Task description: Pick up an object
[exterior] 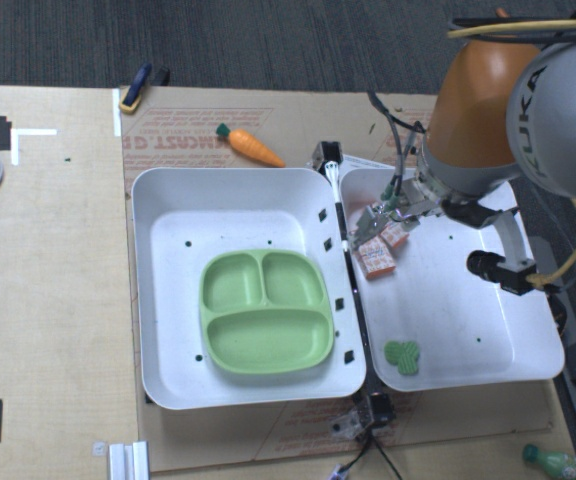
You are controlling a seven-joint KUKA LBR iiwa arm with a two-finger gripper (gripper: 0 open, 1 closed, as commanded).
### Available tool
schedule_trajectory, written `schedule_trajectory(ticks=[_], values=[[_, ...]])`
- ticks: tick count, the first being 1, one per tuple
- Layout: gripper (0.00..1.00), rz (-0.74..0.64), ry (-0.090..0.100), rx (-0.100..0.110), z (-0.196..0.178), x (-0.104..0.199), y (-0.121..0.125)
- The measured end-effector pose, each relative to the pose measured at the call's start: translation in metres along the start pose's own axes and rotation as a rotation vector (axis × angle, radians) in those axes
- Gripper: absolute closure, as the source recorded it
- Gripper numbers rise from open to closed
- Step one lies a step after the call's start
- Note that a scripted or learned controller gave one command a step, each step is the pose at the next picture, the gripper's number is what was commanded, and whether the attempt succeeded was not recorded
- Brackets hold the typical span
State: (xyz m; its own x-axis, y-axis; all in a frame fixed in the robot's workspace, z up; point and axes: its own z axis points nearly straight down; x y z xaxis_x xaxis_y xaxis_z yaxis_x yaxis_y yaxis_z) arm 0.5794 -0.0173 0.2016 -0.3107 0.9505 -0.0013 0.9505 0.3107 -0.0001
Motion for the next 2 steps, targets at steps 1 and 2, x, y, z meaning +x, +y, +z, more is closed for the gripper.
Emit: schedule_trajectory(ticks=[1,2], values=[[0.00,0.000,0.000,0.000,0.0000,0.0000,0.0000],[0.00,0.000,0.000,0.000,0.0000,0.0000,0.0000]])
